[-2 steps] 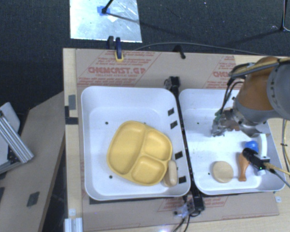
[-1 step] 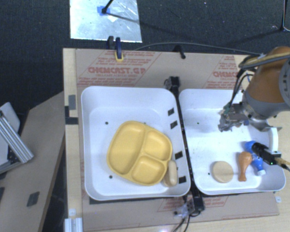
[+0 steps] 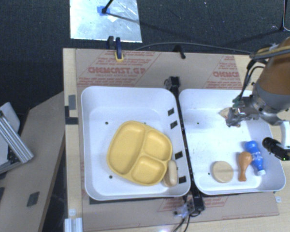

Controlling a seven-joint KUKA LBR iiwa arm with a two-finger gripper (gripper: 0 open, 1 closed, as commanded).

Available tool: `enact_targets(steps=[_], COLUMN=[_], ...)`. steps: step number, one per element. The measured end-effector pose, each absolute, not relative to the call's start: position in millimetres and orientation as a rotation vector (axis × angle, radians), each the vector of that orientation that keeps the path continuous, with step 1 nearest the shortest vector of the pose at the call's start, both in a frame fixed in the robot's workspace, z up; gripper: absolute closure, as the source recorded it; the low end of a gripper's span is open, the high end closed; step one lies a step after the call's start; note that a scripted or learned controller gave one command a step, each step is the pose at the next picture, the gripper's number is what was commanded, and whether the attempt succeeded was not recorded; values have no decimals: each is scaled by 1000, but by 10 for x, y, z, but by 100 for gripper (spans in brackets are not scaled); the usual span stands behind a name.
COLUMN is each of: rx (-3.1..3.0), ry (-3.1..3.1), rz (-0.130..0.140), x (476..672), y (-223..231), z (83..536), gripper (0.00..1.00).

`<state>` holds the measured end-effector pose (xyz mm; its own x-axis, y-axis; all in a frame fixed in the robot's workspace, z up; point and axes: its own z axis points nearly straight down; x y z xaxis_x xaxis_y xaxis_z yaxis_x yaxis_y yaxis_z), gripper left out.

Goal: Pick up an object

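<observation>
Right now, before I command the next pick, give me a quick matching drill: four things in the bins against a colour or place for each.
Things:
1. divided tray
2. bottle
3. round disc
4. gripper

Descriptions:
A. blue with a white cap, right bin
B. over the upper part of the right bin
C. yellow, left bin
D. tan, flat, near the right bin's front wall

Pairs: 1-C, 2-A, 3-D, 4-B

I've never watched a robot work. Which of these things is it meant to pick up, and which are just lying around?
For the job:
tool
blue bottle
wooden pin
round wooden disc
yellow divided tray
small beige piece

Just there:
white bins
clamp
metal sheet
</observation>
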<state>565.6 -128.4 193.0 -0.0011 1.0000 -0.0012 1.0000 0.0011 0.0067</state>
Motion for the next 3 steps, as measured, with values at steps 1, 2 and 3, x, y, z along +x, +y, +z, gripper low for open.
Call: enact_targets(steps=[1,2,3], rx=[2214,2211,2212], ry=[2223,2231,2231], rz=[4,5,3], x=[5659,5603,5560], y=[-1296,-818,-357], z=[2357,2431,2321], gripper=[100,100,100])
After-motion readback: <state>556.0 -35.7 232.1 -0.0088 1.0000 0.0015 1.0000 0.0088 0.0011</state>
